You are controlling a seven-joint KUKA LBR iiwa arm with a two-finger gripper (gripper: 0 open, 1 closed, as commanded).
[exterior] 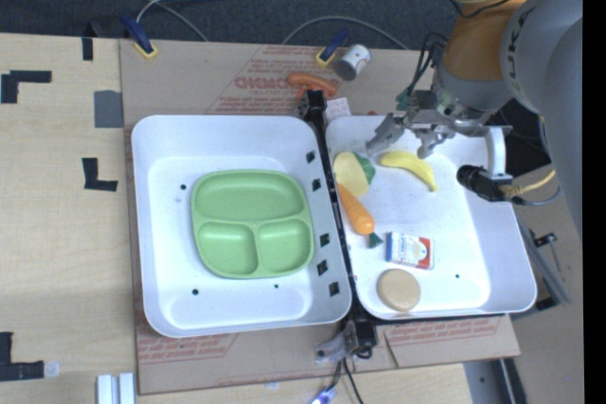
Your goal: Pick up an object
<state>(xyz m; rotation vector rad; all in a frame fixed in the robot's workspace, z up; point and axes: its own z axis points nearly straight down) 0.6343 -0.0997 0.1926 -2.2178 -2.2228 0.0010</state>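
My gripper (pixel 409 140) hangs over the back of the right bin (pixel 492 232), its two fingers spread apart. A yellow banana (pixel 409 166) lies just below and between the fingertips, not gripped. To its left sit a pale yellow piece (pixel 348 171) with a bit of green beside it and an orange carrot (pixel 357 209). Nearer the front lie a small red and white carton (pixel 409 250) and a round tan disc (pixel 399 289).
The left bin (pixel 161 203) holds a green divided plate (pixel 253 222). An orange item (pixel 312 81) and a small grey cylinder (pixel 351 61) lie on the cardboard behind the bins. Cables run across the dark floor at the back.
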